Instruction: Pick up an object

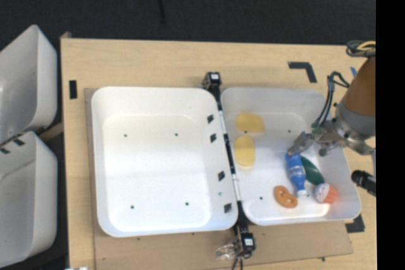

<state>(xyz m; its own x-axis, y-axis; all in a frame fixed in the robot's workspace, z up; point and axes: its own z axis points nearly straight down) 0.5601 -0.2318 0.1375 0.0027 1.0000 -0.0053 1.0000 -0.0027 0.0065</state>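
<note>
The right bin [272, 95] holds several objects. Two pale yellow pieces [250, 122] [245, 151] lie near its left wall. A blue bottle [295, 175] lies lengthwise near the middle right, with a dark green object [312, 169] beside it. An orange ring [285, 196] rests near the front wall, and a red and white item [324, 193] lies at the front right. My gripper [311, 143] hangs over the bin's right side, just above the far ends of the blue bottle and the green object. The arm's orange band [362, 93] rises behind it.
The left bin [152, 161] stands beside the right one, joined along a black-clipped divider [223, 148]. White containers [25, 136] sit off the bench's left edge. Cables [329, 98] hang near the arm at the back right.
</note>
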